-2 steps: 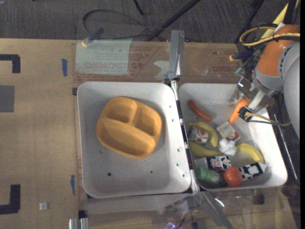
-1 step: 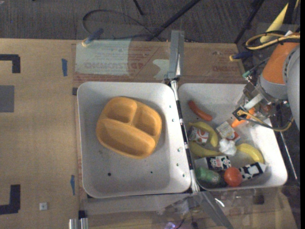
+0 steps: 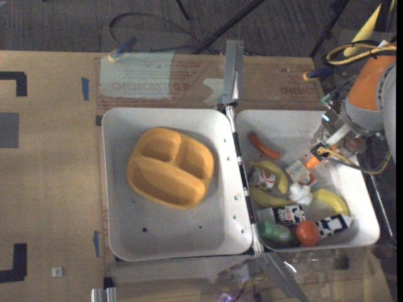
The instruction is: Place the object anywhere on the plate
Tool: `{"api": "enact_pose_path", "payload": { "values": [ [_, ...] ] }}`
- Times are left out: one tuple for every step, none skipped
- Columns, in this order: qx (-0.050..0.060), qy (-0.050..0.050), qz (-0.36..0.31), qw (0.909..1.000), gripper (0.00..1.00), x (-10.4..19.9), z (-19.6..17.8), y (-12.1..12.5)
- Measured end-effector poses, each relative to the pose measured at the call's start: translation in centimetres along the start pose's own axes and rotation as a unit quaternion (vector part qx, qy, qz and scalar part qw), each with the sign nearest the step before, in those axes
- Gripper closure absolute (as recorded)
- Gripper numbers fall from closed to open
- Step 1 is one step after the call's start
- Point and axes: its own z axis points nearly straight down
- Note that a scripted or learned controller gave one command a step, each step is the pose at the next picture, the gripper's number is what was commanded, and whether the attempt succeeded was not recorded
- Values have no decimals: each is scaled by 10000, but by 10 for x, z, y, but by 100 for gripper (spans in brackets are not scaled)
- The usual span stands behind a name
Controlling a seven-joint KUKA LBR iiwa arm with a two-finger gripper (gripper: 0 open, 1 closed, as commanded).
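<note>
**Station state: gripper over right bin, plate in left bin**

The gripper (image 3: 327, 145) is seen at the upper right of the right bin (image 3: 368, 222), just below the orange band of the arm (image 3: 371, 93). Whether the jaws are apart or together cannot be told, as the tip is small and cluttered by cables. No object is seen between them.

Below and left of the gripper, the loose objects are grouped in the lower half of the right bin. A small carton with an orange cap (image 3: 299, 170) is located nearest the tip. A red-orange sausage shape (image 3: 264, 146) lies apart, toward the bin's upper left. Two bananas (image 3: 274, 172) (image 3: 332, 201) are present, with two black-and-white cow-print cartons (image 3: 289, 214) (image 3: 332, 225), a tomato (image 3: 307, 233) and a green item (image 3: 274, 232) along the near wall.

The yellow plate (image 3: 170, 166), divided into three compartments, is located in the left bin (image 3: 119, 231), well apart from the gripper. Nothing is seen resting on it.
</note>
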Motion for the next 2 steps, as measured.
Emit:
{"api": "enact_pose_path", "payload": {
  "values": [
    [-78, -28, 1898, 9818, 100, 7, -25, 17],
    [-30, -80, 1162, 9932, 100, 16, -25, 22]
  ]
}}
